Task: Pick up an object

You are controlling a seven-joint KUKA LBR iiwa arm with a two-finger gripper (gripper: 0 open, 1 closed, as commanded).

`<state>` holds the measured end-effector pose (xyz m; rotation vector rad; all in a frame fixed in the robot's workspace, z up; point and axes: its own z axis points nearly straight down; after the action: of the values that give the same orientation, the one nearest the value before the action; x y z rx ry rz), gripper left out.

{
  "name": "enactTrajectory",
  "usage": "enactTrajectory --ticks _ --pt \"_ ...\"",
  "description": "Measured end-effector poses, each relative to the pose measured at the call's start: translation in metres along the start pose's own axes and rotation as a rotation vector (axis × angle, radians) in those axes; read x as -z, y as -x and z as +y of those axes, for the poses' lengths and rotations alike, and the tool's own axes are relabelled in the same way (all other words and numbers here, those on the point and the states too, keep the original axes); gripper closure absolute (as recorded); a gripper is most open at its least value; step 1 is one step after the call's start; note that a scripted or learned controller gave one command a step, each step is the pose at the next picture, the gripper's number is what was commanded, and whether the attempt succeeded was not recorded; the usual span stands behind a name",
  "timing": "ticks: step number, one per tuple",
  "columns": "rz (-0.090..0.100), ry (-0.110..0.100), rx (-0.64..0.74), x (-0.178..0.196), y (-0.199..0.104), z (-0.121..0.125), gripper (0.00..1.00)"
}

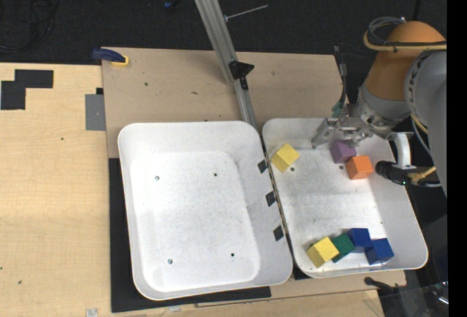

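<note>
Left shallow white bin [139, 140]: broad open floor, room to move. Right shallow white bin [408, 253] holds your targets. Yellow cube [285, 157] sits near left wall, apart from others. Near front rim you have tight cluster: second yellow cube [322, 250], green block [343, 244], two blue blocks [370, 245], touching. Purple cube [341, 150] and orange cube [358, 166] touch near back. Two-finger gripper [340, 134] hangs just above purple cube; whether it grips, you cannot tell.

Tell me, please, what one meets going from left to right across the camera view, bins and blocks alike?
Left bin → upper yellow block → lower yellow block → purple block → orange block → rightmost blue block.
</note>
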<state>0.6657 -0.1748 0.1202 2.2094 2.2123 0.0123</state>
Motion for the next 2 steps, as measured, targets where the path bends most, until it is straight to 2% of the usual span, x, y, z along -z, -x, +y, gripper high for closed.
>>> enactTrajectory --ticks 1,2 --pt "-0.003 0.003 0.002 0.011 0.001 0.001 1.0" --pt "0.004 -0.012 0.001 0.071 -0.006 0.002 1.0"
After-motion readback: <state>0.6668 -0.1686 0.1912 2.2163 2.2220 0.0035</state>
